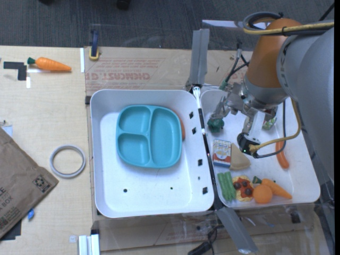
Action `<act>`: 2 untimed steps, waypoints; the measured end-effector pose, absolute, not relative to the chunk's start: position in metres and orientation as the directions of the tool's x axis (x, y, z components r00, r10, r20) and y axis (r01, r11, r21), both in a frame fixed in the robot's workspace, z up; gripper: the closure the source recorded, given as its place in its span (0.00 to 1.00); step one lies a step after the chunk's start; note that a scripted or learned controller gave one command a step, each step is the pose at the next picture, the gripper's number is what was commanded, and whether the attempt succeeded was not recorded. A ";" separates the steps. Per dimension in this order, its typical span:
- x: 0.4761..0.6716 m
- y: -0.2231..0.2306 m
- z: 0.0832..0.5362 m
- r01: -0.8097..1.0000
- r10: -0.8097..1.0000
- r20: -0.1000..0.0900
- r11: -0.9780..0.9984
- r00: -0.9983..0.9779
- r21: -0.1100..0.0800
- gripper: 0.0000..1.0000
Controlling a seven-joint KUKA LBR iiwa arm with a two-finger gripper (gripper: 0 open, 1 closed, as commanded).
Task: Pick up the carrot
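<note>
One carrot (pixel 277 189), orange and tapered, lies in the front right corner of the right bin (pixel 303 142), next to an orange fruit (pixel 262 194). A second carrot (pixel 49 64) with a green top lies on the bench at the far left, outside both bins. My gripper (pixel 234 120) hangs over the back left part of the right bin, well behind the bin's carrot. It is open, with only bin floor between its fingers. A small green toy (pixel 215 124) sits just beside its left finger.
The left bin (pixel 106 185) bears a blue divided plate (pixel 149 136) with an orange sliver at its right edge. The right bin also holds a small box (pixel 221 152), a wedge (pixel 240 160), a green pod (pixel 226 186), a pizza slice (pixel 243 187) and a thin orange-red stick (pixel 282 159). A tape ring (pixel 67 160) lies on the bench.
</note>
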State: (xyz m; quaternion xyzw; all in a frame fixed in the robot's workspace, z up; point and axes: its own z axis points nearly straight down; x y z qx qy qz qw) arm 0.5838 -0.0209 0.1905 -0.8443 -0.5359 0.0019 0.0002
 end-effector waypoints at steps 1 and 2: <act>0.489 -0.076 0.195 0.768 0.768 -0.003 -0.640 0.640 -0.005 0.00; 0.477 -0.100 0.106 0.732 0.732 -0.001 -0.681 0.681 -0.002 0.00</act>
